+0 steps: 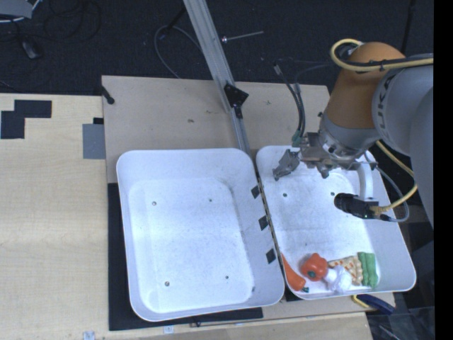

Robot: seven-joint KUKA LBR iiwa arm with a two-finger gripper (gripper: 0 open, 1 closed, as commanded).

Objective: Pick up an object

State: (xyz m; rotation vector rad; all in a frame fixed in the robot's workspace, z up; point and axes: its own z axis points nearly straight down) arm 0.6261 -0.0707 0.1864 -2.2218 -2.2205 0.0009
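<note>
Reaching in from the right of the camera view, the grey arm (407,112) with its orange band (361,91) hung over the far end of the right bin (396,239), the gripper (301,160) sitting just above the bin's upper-left corner. Whether the gripper was open or closed could not be told from this slanting angle, and nothing showed between its parts. Cables (297,112) trailed from the wrist, and a black fitting (352,205) hung beside it over the bin's floor. The objects lay well apart from the gripper, crowded into the near end of the right bin: an orange-red round object (315,266), a thin orange piece (293,275) along the left wall, a white object (338,280), a patterned yellowish item (347,265) and a green object (367,268) toward the right. The left bin (134,190) sat just beside the right one, their rims meeting at black clips (263,222). A metal rail (212,55) slanted down toward the bins from the top.
</note>
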